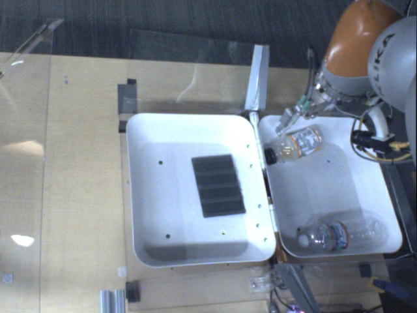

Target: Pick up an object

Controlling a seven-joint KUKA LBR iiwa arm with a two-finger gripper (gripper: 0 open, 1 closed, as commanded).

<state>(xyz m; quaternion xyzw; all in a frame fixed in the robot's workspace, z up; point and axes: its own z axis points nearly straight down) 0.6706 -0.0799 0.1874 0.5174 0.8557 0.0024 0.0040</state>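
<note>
In the right bin (pixel 365 194), a small clear bottle (pixel 298 143) with a dark cap lies on its side near the back left corner. A second clear bottle (pixel 340 235) with a white cap lies along the front wall. A flat black ribbed pad (pixel 217 185) rests in the middle of the left bin (pixel 146 175). My gripper (pixel 291 117) hangs over the back left corner of the right bin, just above and behind the small bottle. The bottle rests on the bin floor, and I see nothing held.
The grey arm with its orange band (pixel 355 34) fills the upper right. A black cable (pixel 371 142) loops over the right bin's back right rim. A grey metal bar (pixel 257 77) stands behind the divide between the bins.
</note>
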